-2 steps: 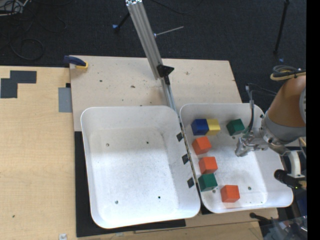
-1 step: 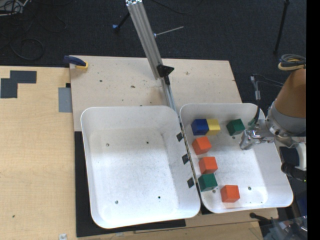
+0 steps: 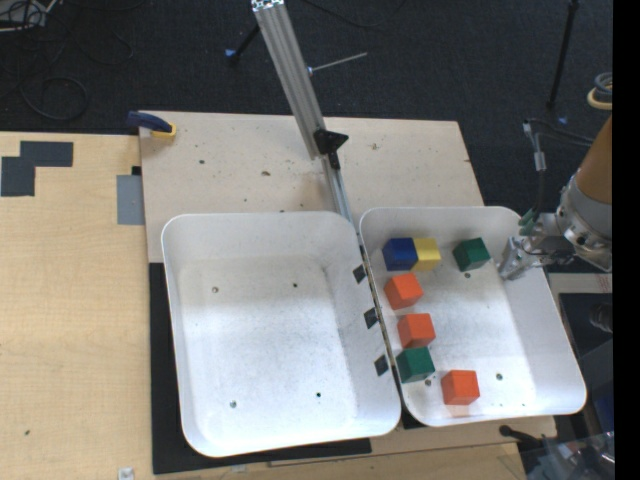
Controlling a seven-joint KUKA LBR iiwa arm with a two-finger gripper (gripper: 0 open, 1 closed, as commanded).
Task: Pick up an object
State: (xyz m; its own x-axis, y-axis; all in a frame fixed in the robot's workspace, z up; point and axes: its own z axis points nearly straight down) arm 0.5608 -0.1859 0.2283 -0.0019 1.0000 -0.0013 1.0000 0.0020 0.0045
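Note:
The right bin [image 3: 545, 338] holds several small blocks. A blue block [image 3: 399, 253] and a yellow block [image 3: 427, 253] sit side by side near its far edge, with a green block [image 3: 470, 255] to their right. Below them lie an orange block [image 3: 404, 290], another orange block [image 3: 416, 329], a dark green block [image 3: 415, 364] and an orange block [image 3: 460, 387] near the front. My gripper [image 3: 516, 261] hangs at the bin's right rim, just right of the green block, with nothing seen between its fingers.
The left bin [image 3: 200, 268] stands beside the right one, with black clips [image 3: 370, 318] along the shared wall. A slanted aluminium bar [image 3: 300, 88] rises behind the bins. A blue and yellow clamp [image 3: 152, 124] lies at the bench's far left corner.

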